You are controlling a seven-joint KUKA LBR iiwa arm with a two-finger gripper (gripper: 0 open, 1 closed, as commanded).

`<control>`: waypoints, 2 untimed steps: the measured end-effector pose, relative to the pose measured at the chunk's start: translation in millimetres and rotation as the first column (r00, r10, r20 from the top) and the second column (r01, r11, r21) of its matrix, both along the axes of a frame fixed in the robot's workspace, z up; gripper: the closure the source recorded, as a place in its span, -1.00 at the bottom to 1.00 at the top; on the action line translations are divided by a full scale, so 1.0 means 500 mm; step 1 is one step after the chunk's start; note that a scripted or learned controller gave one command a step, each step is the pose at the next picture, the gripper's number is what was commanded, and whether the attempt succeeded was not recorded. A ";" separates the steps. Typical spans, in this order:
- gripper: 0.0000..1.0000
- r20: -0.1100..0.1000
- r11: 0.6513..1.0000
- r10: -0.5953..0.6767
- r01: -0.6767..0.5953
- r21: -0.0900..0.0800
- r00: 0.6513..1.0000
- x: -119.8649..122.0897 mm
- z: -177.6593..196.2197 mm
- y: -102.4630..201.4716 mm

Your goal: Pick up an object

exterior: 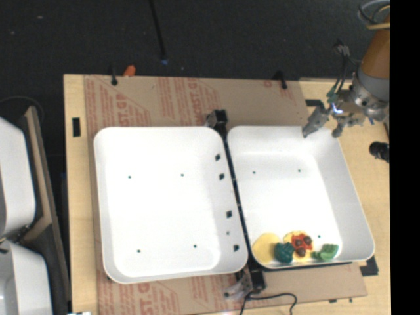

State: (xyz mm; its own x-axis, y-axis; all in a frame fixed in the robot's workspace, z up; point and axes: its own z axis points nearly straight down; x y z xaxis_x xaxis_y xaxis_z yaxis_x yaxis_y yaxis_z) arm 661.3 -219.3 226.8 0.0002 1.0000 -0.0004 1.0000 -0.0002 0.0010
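Above the far right corner of the right bin (pixel 341 176), the claw (pixel 321 127) hangs released, its two fingers spread with nothing between them — a waiting pose, I judge, well apart from any object. The pile sits in that bin's near corner: a yellow piece (pixel 264 246), teal piece (pixel 283 253), red piece (pixel 301 242) and green piece (pixel 326 251), huddled against the near wall. Their row runs along that wall — individual axes too small to tell. The left bin (pixel 105 195) lies beside it on the counter (pixel 79 176).
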 end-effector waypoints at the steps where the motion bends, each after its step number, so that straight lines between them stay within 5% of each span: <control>1: -1.00 -0.012 1.000 -0.003 0.003 0.003 1.000 -0.173 -0.264 0.011; 2: -1.00 -0.001 1.000 -0.001 0.001 0.000 1.000 -0.268 -0.252 0.023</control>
